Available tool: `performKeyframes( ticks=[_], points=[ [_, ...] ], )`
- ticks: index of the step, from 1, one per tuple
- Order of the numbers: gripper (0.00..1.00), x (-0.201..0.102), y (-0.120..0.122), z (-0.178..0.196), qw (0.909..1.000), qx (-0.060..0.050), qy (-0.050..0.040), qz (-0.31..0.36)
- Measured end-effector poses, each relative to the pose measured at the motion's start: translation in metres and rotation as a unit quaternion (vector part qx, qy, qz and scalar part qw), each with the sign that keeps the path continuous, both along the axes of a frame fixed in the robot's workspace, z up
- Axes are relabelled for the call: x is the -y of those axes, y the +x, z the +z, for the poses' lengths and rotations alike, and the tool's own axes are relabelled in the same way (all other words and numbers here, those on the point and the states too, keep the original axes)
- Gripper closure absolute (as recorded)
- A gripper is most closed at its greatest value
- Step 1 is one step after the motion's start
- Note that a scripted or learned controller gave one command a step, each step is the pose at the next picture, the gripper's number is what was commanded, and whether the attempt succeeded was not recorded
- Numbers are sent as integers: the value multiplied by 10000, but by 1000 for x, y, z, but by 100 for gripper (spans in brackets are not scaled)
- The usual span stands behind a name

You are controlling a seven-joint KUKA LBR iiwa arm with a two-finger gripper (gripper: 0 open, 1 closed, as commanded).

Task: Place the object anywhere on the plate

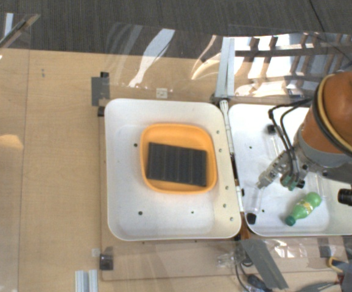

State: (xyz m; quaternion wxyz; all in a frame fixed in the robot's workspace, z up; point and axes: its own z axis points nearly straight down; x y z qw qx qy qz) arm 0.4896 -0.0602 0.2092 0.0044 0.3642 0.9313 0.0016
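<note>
Nothing's placed yet: my tool (281, 178), can't tell its state, hovers beside the bottle (304, 207), right of the plate (177, 135).

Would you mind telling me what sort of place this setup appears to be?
Probably a robotics lab bench: a grey-and-orange arm over two white bins, an orange plate and a small green bottle as test objects.

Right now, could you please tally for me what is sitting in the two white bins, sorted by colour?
Orange: 1, the plate with a dark ribbed centre, in the left bin.
Green: 1, the bottle, lying in the right bin.
Total: 2.
</note>
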Motion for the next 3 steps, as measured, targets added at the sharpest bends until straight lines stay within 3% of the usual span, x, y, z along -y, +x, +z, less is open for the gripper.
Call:
performKeyframes(
  ticks=[1,2,3],
  points=[
    [100,-34,-1,-24,9989,-11,1,459],
    [100,-76,39,-24,9895,-3,-4,1445],
    [0,-76,39,-24,9896,-4,-3,1441]
  ],
)
